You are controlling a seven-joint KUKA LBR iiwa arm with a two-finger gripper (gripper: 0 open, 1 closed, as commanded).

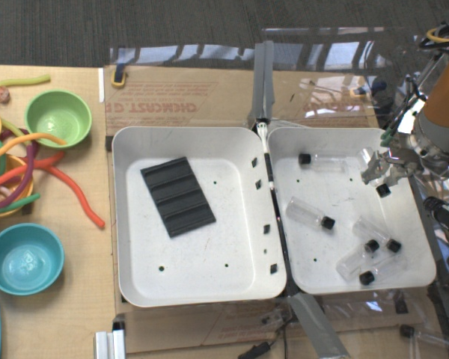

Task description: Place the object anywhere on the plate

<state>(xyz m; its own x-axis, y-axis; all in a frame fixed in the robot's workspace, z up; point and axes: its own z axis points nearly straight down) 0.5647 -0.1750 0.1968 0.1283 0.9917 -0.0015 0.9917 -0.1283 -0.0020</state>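
Camera view: you had two white bins side by side. The left bin point(127, 200) carried a black ribbed plate point(177, 196), lying flat and skewed, toward the bin's 10 o'clock part. The right bin point(426, 271) held several clear vials with black caps: one vial point(318, 158) at the bin's 11 o'clock, one point(310, 215) near its centre-left, and a cluster of vials point(369, 254) at 4 to 5 o'clock, touching or just beside each other.

Your gripper point(384, 178) sat over the right bin's 2 o'clock edge, the grey arm point(438, 118) coming in from 3 o'clock. A small black cap point(383, 191) showed right at the fingertips, with something clear beside it; you could not tell whether the gripper had hold of it or how far the fingers were apart.

Off the bins, at 9 o'clock on the wooden bench point(75, 260), you had a green bowl point(57, 118), a teal bowl point(25, 259) and a tangle of coloured cords point(30, 167). Brown cardboard point(179, 99) lay under the bins at 12 o'clock.
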